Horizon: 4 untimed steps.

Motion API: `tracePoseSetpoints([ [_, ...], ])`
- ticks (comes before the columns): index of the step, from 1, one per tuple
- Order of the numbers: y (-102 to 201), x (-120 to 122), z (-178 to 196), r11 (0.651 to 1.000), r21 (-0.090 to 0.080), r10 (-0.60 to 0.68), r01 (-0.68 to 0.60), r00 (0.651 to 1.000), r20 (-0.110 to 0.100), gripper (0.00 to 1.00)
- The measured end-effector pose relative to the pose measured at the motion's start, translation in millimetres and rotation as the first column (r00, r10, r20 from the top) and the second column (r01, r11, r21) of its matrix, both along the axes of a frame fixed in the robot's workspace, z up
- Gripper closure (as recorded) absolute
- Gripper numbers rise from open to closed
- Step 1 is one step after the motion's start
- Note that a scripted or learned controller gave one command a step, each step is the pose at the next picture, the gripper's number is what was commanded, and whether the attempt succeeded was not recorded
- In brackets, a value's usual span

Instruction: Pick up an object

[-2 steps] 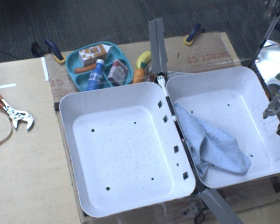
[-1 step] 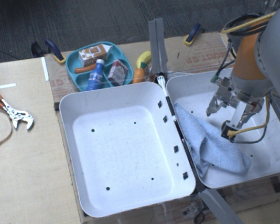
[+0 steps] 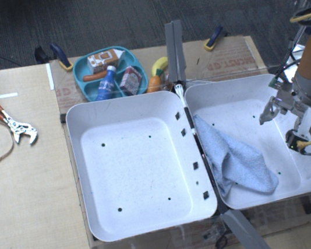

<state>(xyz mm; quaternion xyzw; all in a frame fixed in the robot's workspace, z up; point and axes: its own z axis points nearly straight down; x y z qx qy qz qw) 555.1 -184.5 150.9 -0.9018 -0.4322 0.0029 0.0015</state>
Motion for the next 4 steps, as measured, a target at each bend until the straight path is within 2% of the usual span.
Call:
tracePoseSetpoints([
  [1, -25, -18, 56, 0.975, -0.002, -0.222, 0.222, 0.975, -0.001, 0.0],
  [2, 18, -51, -59, 0.982, 0.001, -0.189, 0.189, 0.982, -0.001, 0.0],
  [3, -28, -59, 32, 0.986, -0.001, -0.165, 0.165, 0.986, 0.0, 0.0],
  [4, 26, -45, -62, 0.936, -0.001, -0.352, 0.352, 0.936, -0.001, 0.0],
])
